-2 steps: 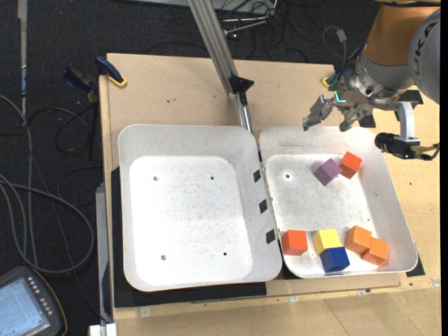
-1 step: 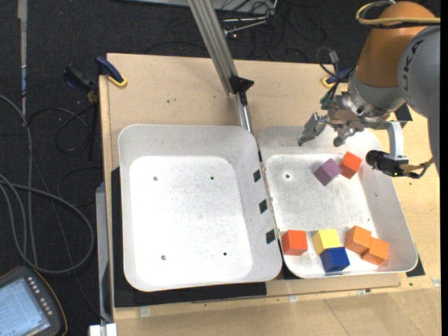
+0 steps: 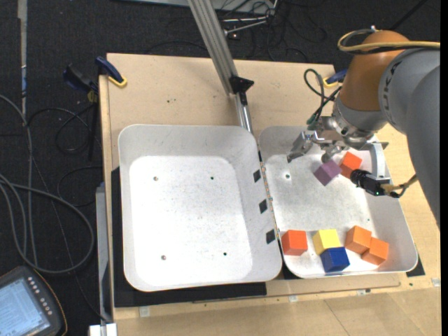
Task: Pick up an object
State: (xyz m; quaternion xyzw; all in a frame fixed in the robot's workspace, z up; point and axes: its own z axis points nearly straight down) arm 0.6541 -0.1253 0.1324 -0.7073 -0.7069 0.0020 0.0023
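**Arm over the right bin, purple block at the gripper**

The worktop (image 3: 182, 82) carries two white bins side by side, and the grey arm (image 3: 413, 82) with its orange band comes in from the right, bent over the right bin (image 3: 315, 201). The left bin (image 3: 185, 208) sits just beside it, touching along the middle edge, where small black clips line the seam. A metal pole (image 3: 213, 37) slants down from the top to the bins' shared far corner.

Now down to the gripper (image 3: 323, 156), hanging over the far end of the right bin. A purple block (image 3: 326, 173) sits tilted right at its tip, but whether it is clamped between the fingers I cannot tell from this angle. Just beside it to the right, an orange block (image 3: 350, 163) is close against the wrist hardware, crowding that spot.

Along the near wall of the right bin, well apart from the gripper, is a cluster: an orange cube (image 3: 295, 242), a yellow cube (image 3: 326, 241), a blue cube (image 3: 335, 259) touching the yellow one, and two more orange blocks (image 3: 367, 244) pressed together in the near right corner.
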